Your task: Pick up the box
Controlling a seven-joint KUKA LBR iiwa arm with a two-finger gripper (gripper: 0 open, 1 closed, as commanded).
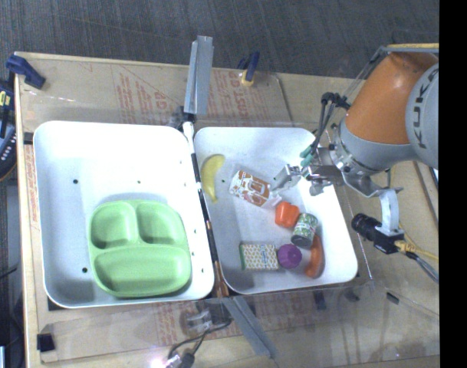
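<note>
A small flat box (258, 256) with a green and tan pattern lies near the front of the right bin (248, 140), beside a purple ball (289, 256). My gripper (300, 181) hangs over the right side of that bin, above and behind the box. It is open, with nothing between its fingers. Its fingertips sit just behind an orange cup (287, 214) and to the right of a white and orange packet (252, 188).
The right bin also holds a banana (211, 175), a small can (304, 228) and an orange carrot-like piece (316, 257). A green divided tray (140, 247) lies in the left bin (64, 144). The arm's orange body (386, 113) overhangs the bin's right wall.
</note>
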